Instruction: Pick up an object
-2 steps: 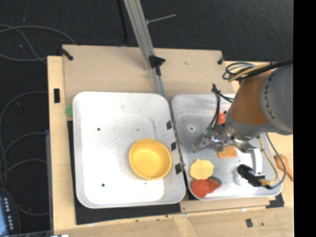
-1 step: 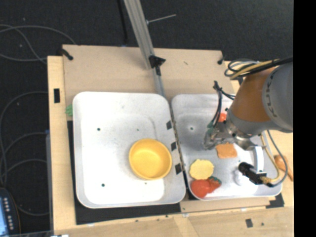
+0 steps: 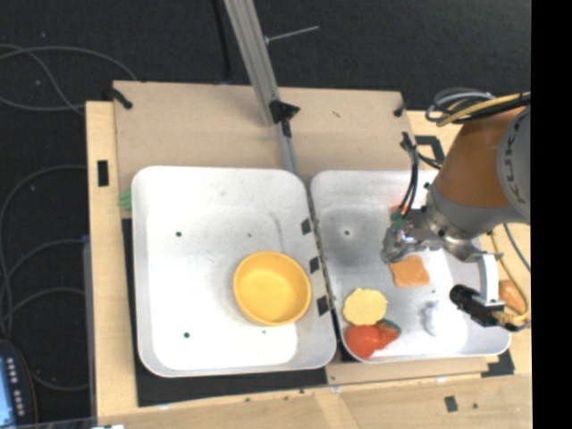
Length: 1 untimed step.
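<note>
Right bin point(image 3: 357, 204) of two on a tan bench: gripper point(image 3: 400, 242) low over it, finger spread impossible to tell, orange slab point(image 3: 411, 273) just below-right, nearly touching.

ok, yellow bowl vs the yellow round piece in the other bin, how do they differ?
The yellow bowl is clearly larger than the yellow round piece. The bowl is hollow and sits open side up; the round piece looks flat with a bumpy edge. The bowl sits alone in the left bin; the round piece lies in the right bin, just above a red item. Both are yellow and round, near the bins' shared edge.
</note>
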Each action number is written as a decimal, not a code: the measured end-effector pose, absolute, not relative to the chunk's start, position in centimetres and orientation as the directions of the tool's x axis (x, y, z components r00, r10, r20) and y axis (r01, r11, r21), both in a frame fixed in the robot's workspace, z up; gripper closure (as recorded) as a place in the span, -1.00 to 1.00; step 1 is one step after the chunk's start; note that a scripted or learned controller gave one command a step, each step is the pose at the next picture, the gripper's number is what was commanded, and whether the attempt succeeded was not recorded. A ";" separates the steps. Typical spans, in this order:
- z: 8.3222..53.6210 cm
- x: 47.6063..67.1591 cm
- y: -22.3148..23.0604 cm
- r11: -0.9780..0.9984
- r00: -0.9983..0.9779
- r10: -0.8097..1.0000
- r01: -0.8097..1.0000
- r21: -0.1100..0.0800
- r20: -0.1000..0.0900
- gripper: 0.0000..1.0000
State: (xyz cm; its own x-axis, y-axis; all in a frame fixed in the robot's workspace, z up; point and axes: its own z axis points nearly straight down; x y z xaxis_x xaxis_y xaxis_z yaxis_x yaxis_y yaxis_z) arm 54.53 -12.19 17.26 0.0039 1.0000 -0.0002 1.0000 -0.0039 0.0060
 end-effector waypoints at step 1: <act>21.8 54.0 -12.8 -0.005 0.005 1.000 1.000 0.003 -0.001 1.00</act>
